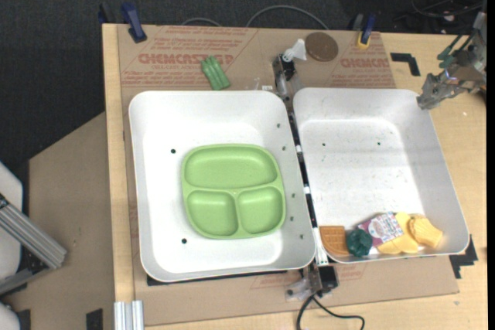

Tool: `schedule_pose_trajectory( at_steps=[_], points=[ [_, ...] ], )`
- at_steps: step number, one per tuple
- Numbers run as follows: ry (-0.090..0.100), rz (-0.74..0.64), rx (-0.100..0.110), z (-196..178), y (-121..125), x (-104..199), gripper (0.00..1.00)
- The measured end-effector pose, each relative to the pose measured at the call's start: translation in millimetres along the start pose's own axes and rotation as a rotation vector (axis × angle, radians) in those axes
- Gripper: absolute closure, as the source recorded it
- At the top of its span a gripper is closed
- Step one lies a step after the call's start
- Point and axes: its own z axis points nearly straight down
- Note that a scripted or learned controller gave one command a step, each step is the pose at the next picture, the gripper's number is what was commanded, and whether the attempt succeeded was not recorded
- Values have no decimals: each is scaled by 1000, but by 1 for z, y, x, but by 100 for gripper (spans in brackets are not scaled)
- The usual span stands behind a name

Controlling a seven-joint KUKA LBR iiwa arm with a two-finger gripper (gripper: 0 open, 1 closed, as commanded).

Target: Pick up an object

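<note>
Left bin: we see a green tray (232,190) with three compartments lying flat in the middle of the left bin (151,127); we judge it too broad and flat for an easy pinch.

Right bin: the small things sit bunched in the near corner of the right bin (371,127), against its front wall. Its floor looks tilted that way, so we think they slid there.

Objects: from left to right, a brown waffle (332,239), a dark green piece (359,243), a pink packet (384,226), and yellow pieces (414,236). They touch or overlap one another.

Bench: a green clip (216,73) and a brown disc (321,47) lie on the cardboard behind the bins, outside both.

Gripper: the gripper (435,93) hangs at the far right corner of the right bin, well apart from the pile. It touches and holds nothing that we can see. We cannot tell how wide its fingers stand.

Next: we judge the pick not yet begun; the crowding against the wall could spoil a clean grasp.
</note>
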Motion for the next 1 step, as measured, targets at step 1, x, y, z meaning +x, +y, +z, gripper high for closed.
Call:
schedule_pose_trajectory(
  at_steps=[1],
  points=[
    [0,0,0,0,0,0,0]
  ],
)
